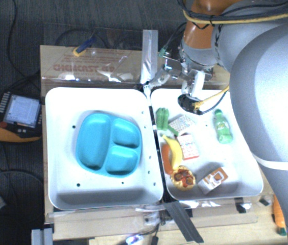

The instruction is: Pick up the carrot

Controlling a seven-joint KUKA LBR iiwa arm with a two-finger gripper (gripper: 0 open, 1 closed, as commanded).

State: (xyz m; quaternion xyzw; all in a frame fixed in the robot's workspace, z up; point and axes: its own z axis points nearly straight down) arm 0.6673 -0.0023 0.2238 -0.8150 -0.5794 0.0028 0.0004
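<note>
Approach stage, apparently. Hung arm (266,86) over right bin's (210,157) far rim, gripper (160,78) there, open or closed impossible to tell. Found, touching banana (173,149), carrot (164,160) along bin's left wall, well apart from gripper. Needed next, likely: descent astride carrot, clear of banana.

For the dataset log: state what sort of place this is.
Probably a robotics lab bench: a grey robot arm over a white bin holding a toy banana, and a handheld control unit.
</note>
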